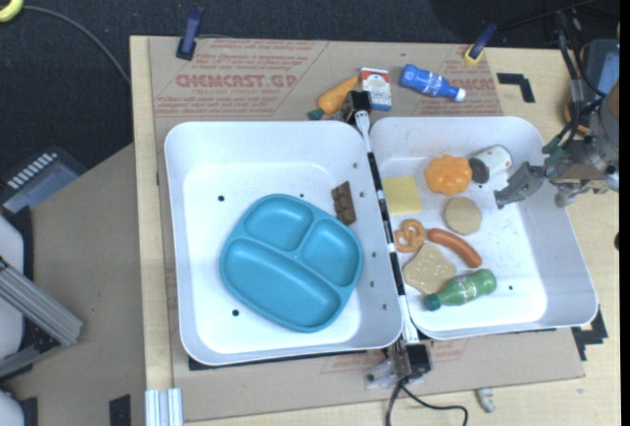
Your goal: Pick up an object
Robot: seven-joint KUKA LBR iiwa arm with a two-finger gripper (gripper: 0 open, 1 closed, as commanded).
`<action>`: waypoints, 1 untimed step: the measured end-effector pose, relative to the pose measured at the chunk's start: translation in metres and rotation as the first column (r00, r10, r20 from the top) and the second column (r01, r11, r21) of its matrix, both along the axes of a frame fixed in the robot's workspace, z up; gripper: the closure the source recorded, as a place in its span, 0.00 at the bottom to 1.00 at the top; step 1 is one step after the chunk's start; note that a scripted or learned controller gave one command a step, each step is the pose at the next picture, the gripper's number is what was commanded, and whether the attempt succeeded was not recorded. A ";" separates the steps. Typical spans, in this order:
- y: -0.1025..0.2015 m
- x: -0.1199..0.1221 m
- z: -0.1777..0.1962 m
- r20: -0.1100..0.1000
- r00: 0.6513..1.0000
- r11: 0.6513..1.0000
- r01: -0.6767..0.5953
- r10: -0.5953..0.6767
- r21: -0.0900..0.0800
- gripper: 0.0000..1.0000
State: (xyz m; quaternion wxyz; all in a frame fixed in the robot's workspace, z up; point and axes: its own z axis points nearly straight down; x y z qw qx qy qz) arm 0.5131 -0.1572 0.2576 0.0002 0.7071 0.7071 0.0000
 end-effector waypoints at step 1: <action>0.012 0.018 -0.106 -0.003 1.000 1.000 0.000 0.000 0.001 0.00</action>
